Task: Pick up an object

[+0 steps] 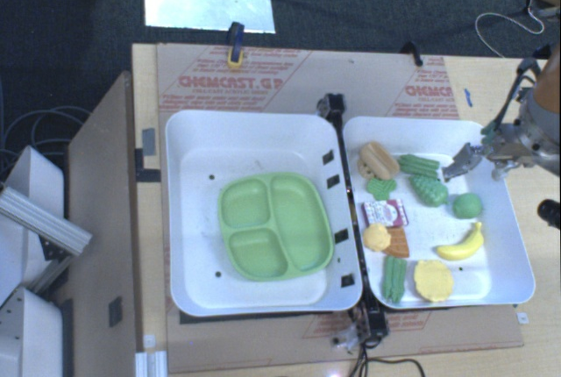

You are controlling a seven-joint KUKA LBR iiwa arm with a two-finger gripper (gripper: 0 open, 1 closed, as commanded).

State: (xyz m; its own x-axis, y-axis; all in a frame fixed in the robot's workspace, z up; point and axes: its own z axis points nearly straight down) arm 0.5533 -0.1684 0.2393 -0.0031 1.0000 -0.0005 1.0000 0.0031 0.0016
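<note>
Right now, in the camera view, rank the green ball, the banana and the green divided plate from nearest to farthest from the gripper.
1. Green ball: just below the gripper, right bin.
2. Banana: lower in the same bin.
3. Green divided plate: left bin, far across.

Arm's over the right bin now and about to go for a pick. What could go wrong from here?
1. The gripper hangs over tightly packed toys: the ridged green piece and green ball sit close, so the fingers may nudge one aside or catch two.
2. The ball is round and could roll away.
3. The banana lies flat and low, so a grasp there may close on nothing.
</note>
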